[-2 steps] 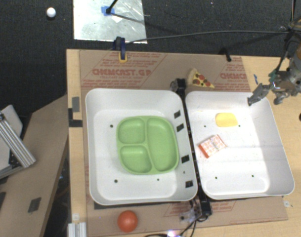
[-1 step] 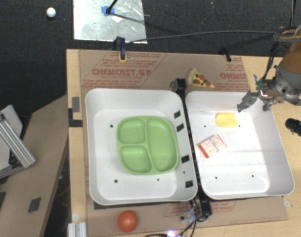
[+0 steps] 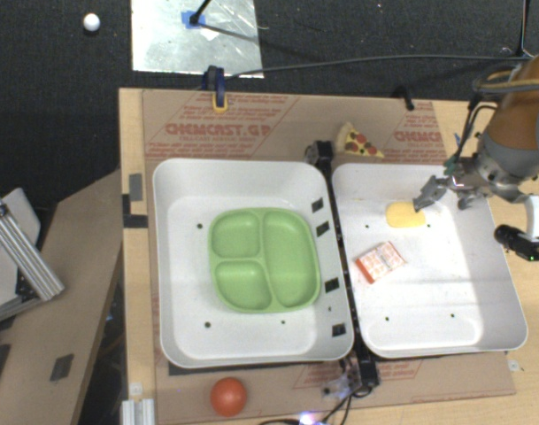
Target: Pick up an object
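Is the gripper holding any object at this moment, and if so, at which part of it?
Nothing is seen held. The gripper sits just right of the yellow object in the right bin, with nothing visible between its fingers.

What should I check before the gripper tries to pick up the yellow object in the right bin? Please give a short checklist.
1. Yellow object lies in right bin: ok.
2. Gripper close to it, at its upper right edge: ok.
3. Object between the fingers: not ok, nothing is seen held.
4. Finger opening wide enough: cannot tell.
5. Red-and-white packet lies apart from the yellow object: ok.
6. Gripper height above the bin floor: cannot tell.
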`<state>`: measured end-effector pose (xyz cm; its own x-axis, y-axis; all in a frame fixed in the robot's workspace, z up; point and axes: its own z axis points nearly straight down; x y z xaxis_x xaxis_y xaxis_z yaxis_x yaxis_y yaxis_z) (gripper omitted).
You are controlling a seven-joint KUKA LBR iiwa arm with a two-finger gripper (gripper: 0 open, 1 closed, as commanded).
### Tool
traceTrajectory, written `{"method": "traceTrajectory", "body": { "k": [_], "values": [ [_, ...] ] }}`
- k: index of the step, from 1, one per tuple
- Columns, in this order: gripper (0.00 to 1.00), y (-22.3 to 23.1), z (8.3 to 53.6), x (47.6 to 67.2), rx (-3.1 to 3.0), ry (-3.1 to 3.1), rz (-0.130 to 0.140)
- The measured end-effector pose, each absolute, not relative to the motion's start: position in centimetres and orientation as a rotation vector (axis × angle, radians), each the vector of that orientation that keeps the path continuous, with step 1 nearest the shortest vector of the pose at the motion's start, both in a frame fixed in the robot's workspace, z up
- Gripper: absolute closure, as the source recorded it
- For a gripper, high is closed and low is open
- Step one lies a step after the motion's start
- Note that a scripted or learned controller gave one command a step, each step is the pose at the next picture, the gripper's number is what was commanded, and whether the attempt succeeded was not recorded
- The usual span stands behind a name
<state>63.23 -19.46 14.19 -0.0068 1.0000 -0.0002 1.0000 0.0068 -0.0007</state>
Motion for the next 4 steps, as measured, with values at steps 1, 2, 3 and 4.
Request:
{"method": "traceTrajectory", "body": {
  "k": [1,2,3,4],
  "values": [
    [0.00,-19.4,9.1,63.3,-2.214,-2.230,0.000],
    [1.00,-19.4,10.5,63.5,-2.216,-2.236,-0.006],
    [1.00,-20.2,16.0,63.0,-2.224,-2.229,-0.005],
    [1.00,-20.1,22.5,62.8,-2.221,-2.231,-0.006]
  ]
}}
